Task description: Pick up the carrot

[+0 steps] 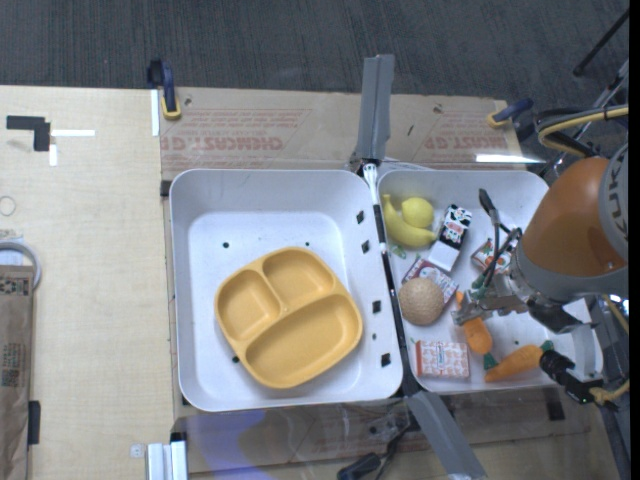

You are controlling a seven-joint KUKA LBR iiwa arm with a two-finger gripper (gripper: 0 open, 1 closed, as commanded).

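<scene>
Your carrot (515,362) lies in the right bin (560,388), near its front edge, just below and slightly right of the gripper (478,306). Long axis runs roughly left-right w/ a slight tilt — the right end sits a bit higher than the left. Which end is the tip you can't tell at this res.

Gripper sits low over the right bin's middle, under the arm's orange band (578,220). Whether it's open or closed can't be made out — clutter and the wrist mask it. Nothing visibly held. A second small orange piece (478,336) lies just beneath the gripper, apart from the carrot.

Left of the gripper: a tan round ball (422,300), close by. Up-left: yellow banana and lemon (410,220), plus a black-and-white cow-pattern carton (456,225). Below-left: a small red-and-white packet (441,359). Well to the left, in the left bin (190,268), a yellow divided plate (290,316).
</scene>
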